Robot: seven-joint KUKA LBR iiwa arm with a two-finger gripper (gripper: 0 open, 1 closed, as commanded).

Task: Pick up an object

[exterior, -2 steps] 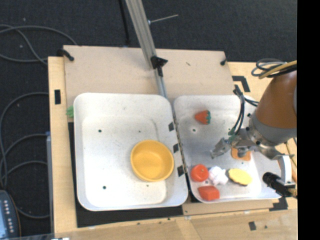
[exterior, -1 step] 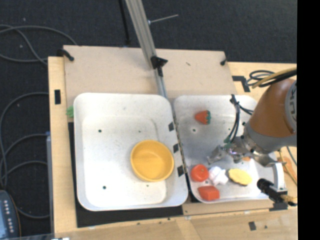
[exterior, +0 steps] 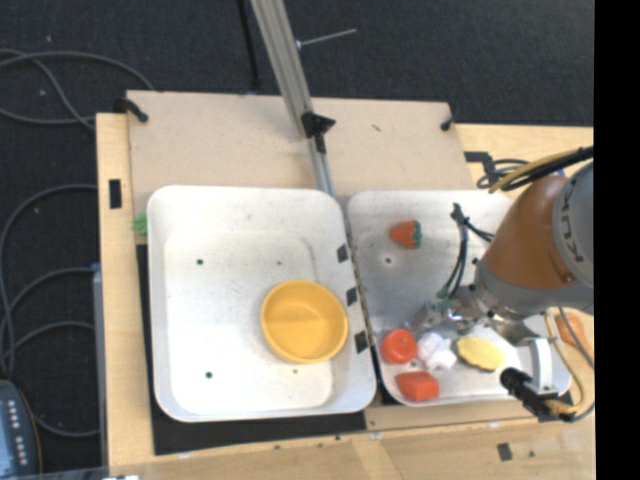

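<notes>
Yellow bowl (exterior: 304, 320) sat in the left bin (exterior: 200, 238), toward its 4 o'clock corner. Right bin (exterior: 400, 213) held a strawberry (exterior: 405, 233) at 12 o'clock; an orange ball (exterior: 399, 345), white object (exterior: 436, 351), yellow piece (exterior: 480, 352) and red block (exterior: 417, 385) lay clustered at 6 o'clock. Gripper (exterior: 447, 318) hung just above the white object; whether it was clenched or released could not be told.

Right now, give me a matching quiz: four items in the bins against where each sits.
Items:
1. yellow bowl
2. strawberry
3. yellow lemon-like piece
4. red block

Places:
A. right bin, far part, alone
B. right bin, near edge
C. left bin
D. right bin, beside the tool, under the wrist

Pairs: 1-C, 2-A, 3-D, 4-B
</notes>
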